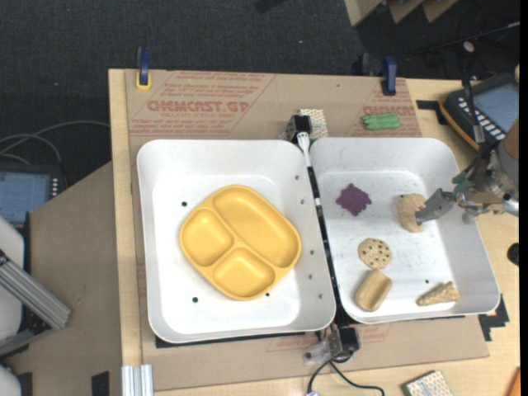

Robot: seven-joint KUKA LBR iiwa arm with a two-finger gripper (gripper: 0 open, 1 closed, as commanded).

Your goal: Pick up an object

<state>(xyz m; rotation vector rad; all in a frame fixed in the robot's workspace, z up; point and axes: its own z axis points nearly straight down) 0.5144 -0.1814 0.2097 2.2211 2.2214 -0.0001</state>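
- A tan bread-like piece lies in the right bin; the fingers touch it, grip state unclear.
- Nearby: purple piece, cookie.
- The left bin holds a yellow divided plate.
- The tabletop's brown board reads "CHEMCAST GP".
- Dark carpet lies beyond.

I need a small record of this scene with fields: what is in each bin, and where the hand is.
left bin: yellow divided tray
right bin: purple piece, round tan piece, spotted cookie, tan cylinder, tan wedge
hand: over right bin, at the round tan piece
grasp: cannot tell
behind bins: green item on the board
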